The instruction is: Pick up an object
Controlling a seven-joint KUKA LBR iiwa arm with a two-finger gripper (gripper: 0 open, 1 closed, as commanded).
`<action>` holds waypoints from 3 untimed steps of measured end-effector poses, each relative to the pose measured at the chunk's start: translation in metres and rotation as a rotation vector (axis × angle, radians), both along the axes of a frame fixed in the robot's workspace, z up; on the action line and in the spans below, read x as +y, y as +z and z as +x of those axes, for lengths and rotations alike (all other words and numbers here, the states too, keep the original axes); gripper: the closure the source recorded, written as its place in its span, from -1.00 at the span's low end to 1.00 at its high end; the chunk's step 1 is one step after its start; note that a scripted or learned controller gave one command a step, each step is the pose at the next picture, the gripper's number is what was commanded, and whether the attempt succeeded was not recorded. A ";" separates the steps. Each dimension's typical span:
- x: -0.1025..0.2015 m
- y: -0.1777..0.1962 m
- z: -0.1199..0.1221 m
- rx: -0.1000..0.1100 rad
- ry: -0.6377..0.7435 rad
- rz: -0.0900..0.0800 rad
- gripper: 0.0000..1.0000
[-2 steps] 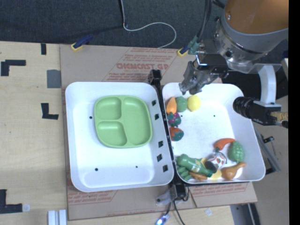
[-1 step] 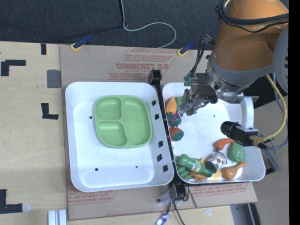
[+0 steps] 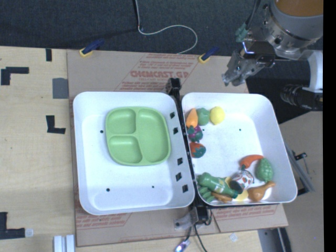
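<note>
My gripper [image 3: 234,75] hangs high above the back edge of the right bin [image 3: 273,121], with nothing visible between its fingers. In that bin lie toy foods: a yellow lemon [image 3: 217,115] and an orange carrot [image 3: 192,117] at the back left, a purple and green piece [image 3: 196,134], and a small red and green piece [image 3: 198,150]. Along the front edge sits a heap with a green vegetable [image 3: 210,182], a red pepper [image 3: 251,160], a green strawberry-like piece [image 3: 264,168] and a brown pear shape [image 3: 258,192].
The left bin [image 3: 89,156] holds a light green divided plate [image 3: 138,135]. A black hinge strip [image 3: 180,140] runs between the bins. Cardboard lies under both bins, and a white cable [image 3: 168,31] loops on the dark floor behind.
</note>
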State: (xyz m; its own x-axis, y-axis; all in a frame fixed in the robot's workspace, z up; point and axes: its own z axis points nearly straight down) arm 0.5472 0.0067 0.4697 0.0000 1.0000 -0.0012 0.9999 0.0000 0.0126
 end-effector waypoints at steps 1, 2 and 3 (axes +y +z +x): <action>-0.018 -0.114 -0.067 0.030 -0.003 0.001 1.00; -0.105 -0.180 -0.065 0.020 -0.007 0.000 1.00; -0.063 0.031 -0.030 -0.007 0.005 -0.001 1.00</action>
